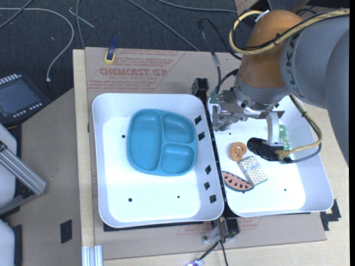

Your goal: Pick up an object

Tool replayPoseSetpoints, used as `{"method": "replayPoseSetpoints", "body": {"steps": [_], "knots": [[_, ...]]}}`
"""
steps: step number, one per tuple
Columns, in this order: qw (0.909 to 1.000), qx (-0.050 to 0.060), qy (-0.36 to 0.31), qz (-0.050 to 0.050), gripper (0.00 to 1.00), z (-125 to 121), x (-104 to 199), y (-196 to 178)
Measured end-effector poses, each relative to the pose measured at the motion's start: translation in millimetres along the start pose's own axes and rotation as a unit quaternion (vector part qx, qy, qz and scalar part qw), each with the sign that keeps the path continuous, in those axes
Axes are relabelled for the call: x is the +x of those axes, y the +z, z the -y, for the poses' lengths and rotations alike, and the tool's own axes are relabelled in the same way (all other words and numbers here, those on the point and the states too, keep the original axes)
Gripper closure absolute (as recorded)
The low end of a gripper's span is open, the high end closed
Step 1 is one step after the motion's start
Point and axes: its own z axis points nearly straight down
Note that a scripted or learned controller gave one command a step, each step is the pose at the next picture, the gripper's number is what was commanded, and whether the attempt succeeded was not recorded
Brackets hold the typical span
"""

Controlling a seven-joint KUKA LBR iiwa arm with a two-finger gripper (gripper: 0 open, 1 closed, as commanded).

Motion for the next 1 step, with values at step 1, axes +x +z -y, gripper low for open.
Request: {"method": "replayPoseSetpoints", "body": {"steps": [1], "knots": [[1.0,0.001,0.0,0.0,1.0,18.4,51.7,-11.0]]}}
